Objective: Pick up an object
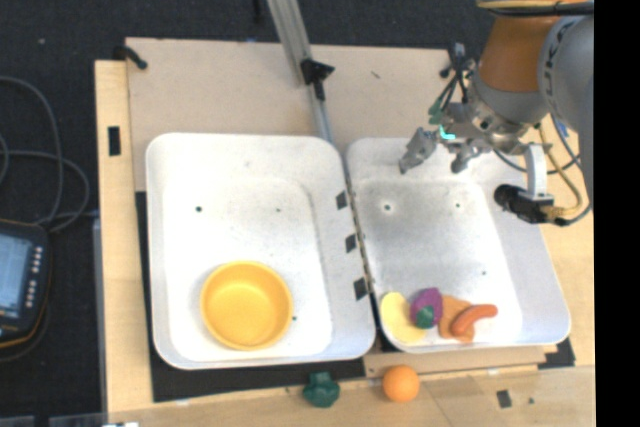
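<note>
Pale bench (pixel 230 85) boards are carrying both bins, and the claw (pixel 437 155) is hovering spread and empty over the right bin's (pixel 520 255) far edge. It seems to be approaching: next it needs lowering toward the small toys (pixel 440 310) clustered in that bin's near corner.

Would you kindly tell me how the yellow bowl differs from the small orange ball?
The yellow bowl is yellow, wide and hollow; the orange ball is orange, small and solid-looking. The bowl sits in the left bin; the ball lies outside both bins on the bench. Both are round.
</note>
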Available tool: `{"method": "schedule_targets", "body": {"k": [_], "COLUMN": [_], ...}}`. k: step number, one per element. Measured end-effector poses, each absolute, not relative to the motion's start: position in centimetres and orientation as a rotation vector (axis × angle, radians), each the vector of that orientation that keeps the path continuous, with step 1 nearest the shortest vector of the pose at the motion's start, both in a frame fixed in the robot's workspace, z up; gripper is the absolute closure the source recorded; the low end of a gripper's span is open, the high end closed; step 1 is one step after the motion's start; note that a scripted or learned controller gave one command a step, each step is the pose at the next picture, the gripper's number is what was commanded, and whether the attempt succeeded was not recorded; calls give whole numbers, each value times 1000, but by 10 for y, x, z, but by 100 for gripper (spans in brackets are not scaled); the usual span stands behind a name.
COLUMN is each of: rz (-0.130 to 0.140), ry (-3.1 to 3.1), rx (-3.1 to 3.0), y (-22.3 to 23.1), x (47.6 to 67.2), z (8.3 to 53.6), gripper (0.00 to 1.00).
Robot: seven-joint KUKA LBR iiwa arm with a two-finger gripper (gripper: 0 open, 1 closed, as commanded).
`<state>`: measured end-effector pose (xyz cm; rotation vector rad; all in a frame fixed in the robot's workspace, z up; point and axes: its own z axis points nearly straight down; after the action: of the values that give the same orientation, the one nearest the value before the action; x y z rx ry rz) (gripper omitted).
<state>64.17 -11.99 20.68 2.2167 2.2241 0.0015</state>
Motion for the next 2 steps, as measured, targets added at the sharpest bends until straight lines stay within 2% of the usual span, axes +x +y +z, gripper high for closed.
{"method": "schedule_targets", "body": {"k": [2], "rz": [-6], "ry": [2220], "rx": [2224], "y": [-119], "x": [635], "z": [98], "gripper": [0]}}
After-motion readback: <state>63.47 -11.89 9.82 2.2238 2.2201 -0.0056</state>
